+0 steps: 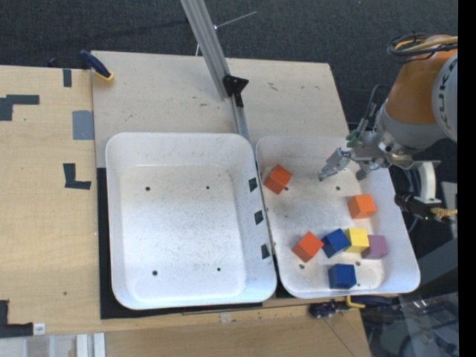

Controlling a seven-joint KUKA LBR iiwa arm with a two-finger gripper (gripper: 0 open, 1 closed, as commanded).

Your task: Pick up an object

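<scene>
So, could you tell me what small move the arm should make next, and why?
Probably shift the gripper toward the lone orange cube in the right bin and descend. It holds nothing, and that cube sits apart from the crowded cluster, near the gripper.

We take this for a robotics lab: a plywood bench holds 2 white bins, a grey rail slants over the bench's far edge, dark carpet lies beyond it, and an industrial arm reaches over its right side.
</scene>
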